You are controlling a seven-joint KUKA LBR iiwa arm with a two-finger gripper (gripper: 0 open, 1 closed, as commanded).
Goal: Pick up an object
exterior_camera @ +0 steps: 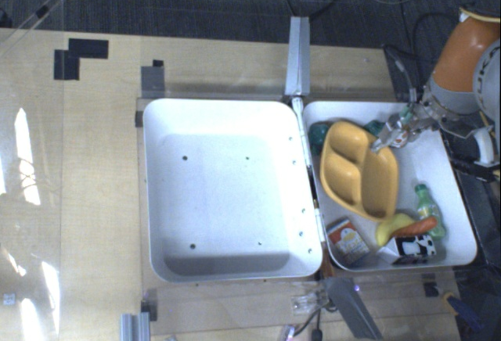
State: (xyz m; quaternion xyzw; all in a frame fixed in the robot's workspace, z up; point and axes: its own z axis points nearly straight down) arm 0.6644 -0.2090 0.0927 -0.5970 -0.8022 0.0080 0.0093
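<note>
Where the grey arm (pixel 470 73) reaches in from the right, its pincer (pixel 395 134) hangs low over the right bin (pixel 462 242), fingertips at the rim of a yellow two-compartment dish (pixel 358 170); I cannot tell how far apart the fingers stand or whether they hold anything. Nearer the bin's front lie a banana (pixel 389 227), a small carton (pixel 347 242), a green bottle (pixel 427 202) and a black-and-white toy (pixel 413 247), beside the left bin (pixel 227 191) on the desk (pixel 86 199).

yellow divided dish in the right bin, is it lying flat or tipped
Tipped. The yellow divided dish leans across the right bin, both hollows facing the camera, its lower edge over the banana.
</note>
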